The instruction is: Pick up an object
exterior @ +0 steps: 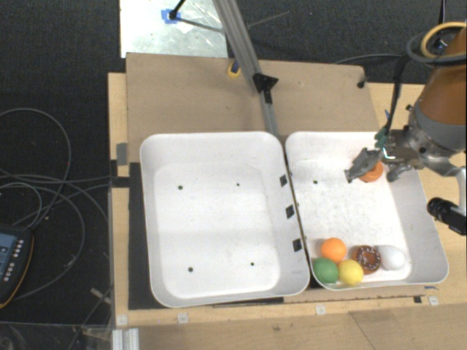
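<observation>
I see the tool (373, 168) over the right bin (350, 210), poised to grasp an orange piece (373, 172); I cannot tell its grip state.

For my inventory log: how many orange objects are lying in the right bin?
2. One orange ball sits in the near corner cluster, beside the green ball and yellow ball. Another orange object lies at the gripper, partly hidden, so its shape is unclear.

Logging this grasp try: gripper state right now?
Gripper: over the right bin, at an orange object; cannot tell whether it is open or closed, or holding it.
</observation>
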You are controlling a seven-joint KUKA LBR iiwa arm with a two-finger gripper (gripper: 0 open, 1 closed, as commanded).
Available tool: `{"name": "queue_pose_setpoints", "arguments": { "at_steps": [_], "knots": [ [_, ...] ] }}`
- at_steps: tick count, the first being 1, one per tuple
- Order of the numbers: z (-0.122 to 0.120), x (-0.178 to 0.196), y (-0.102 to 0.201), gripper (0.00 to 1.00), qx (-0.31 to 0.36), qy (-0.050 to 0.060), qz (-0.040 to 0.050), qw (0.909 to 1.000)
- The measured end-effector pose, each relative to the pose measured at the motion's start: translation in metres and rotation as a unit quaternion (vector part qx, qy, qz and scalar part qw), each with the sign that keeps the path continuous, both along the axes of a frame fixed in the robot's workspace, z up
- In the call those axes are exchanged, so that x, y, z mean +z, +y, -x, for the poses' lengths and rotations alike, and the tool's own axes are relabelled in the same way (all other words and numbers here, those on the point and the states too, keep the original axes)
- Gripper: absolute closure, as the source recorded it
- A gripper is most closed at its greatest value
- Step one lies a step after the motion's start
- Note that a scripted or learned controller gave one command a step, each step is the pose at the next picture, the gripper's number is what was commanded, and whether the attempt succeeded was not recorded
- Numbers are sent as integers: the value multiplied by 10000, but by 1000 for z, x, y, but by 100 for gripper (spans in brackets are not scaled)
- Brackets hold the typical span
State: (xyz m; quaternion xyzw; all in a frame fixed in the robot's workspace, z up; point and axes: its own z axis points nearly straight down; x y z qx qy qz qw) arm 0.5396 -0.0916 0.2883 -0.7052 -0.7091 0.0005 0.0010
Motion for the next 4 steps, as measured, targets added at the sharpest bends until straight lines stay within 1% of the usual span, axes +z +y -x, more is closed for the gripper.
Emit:
{"name": "queue_pose_setpoints", "arguments": {
  "at_steps": [1, 2, 3, 4],
  "knots": [
    [-1, 2, 0, 0, -13, -19, 2, 10000],
    [-1, -58, 8, 0, -23, 13, -2, 10000],
    [-6, -103, 3, 0, -28, 7, 1, 10000],
    [0, -147, 0, 0, -28, 8, -1, 10000]
  ]
}}
